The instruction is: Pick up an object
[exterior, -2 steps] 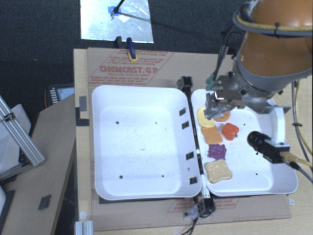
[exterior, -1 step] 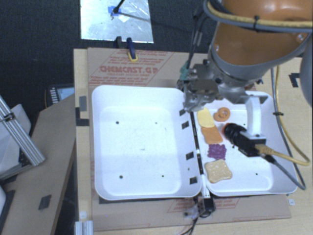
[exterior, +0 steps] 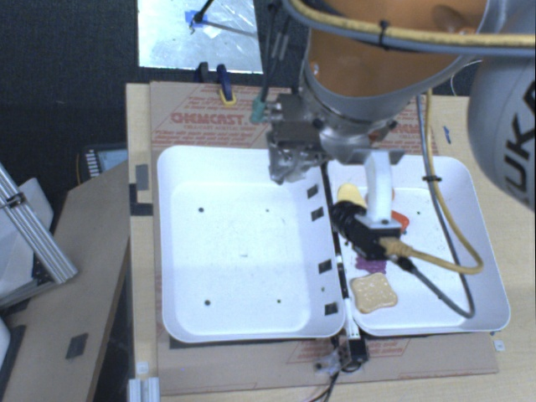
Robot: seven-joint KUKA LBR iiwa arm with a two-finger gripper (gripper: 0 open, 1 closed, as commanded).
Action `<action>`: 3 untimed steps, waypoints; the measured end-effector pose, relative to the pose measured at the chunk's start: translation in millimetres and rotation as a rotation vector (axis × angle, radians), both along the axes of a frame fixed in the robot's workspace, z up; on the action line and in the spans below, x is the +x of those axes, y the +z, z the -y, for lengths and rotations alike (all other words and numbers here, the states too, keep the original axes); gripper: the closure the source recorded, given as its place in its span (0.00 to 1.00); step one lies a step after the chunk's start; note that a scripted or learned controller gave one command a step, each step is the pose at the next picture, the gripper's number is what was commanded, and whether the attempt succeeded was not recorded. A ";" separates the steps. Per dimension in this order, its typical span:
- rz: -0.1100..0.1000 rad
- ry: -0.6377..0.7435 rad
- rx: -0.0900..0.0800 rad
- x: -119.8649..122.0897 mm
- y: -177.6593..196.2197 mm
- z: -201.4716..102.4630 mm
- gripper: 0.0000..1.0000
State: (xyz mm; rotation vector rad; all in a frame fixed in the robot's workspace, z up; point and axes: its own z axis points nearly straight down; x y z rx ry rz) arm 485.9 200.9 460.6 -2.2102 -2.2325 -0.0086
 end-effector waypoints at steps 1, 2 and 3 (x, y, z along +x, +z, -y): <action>0.007 -0.004 0.002 38.8 78.8 -34.7 1.00; -0.002 -0.005 -0.002 37.7 74.7 -33.2 0.00; 0.001 -0.002 -0.001 38.0 86.2 -33.4 1.00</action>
